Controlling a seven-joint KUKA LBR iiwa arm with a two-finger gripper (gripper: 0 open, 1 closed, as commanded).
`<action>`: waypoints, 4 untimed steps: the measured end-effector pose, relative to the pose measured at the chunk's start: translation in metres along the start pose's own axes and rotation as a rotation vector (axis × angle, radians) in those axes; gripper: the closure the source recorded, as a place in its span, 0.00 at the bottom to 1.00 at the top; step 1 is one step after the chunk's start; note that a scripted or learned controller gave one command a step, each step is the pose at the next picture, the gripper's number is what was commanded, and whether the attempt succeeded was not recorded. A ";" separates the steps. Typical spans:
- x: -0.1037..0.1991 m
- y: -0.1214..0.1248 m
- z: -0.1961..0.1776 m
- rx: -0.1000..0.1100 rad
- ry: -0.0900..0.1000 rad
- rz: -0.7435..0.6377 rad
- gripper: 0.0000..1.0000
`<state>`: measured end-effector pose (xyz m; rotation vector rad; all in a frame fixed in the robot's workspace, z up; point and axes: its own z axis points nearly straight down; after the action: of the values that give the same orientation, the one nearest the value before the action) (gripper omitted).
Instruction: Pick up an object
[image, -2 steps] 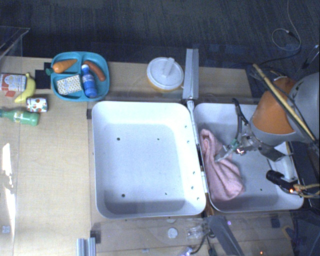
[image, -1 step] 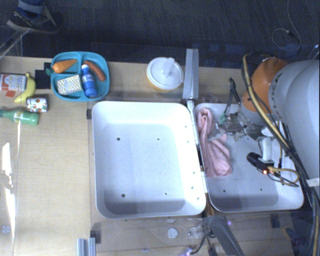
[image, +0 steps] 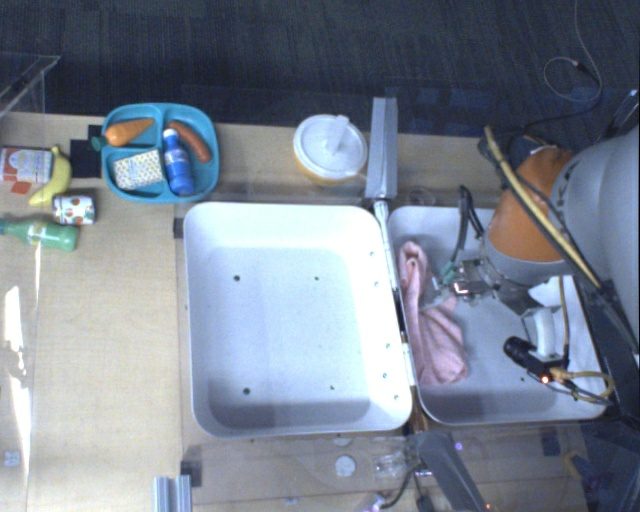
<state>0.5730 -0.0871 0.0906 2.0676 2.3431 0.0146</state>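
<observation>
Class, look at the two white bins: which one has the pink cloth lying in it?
The right bin, under the arm. The pink cloth lies along its left wall; the left bin is larger.

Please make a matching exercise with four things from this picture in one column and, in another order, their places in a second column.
Things:
1. pink cloth
2. blue divided tray
3. white lidded cup
4. banana

Places:
A. on the bench behind the two bins, near where they meet
B. at the far left of the bench, beside a small can
C. in the right bin, along its left wall
D. on the bench behind the left bin's left corner

Pairs: 1-C, 2-D, 3-A, 4-B
</observation>
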 end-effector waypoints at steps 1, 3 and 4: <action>-0.008 -0.018 -0.023 0.018 0.008 -0.083 0.00; -0.007 0.039 -0.009 0.001 0.003 0.018 1.00; 0.009 0.074 -0.091 0.017 0.007 -0.225 1.00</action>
<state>0.6436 -0.0683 0.1829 1.8003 2.5735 -0.0004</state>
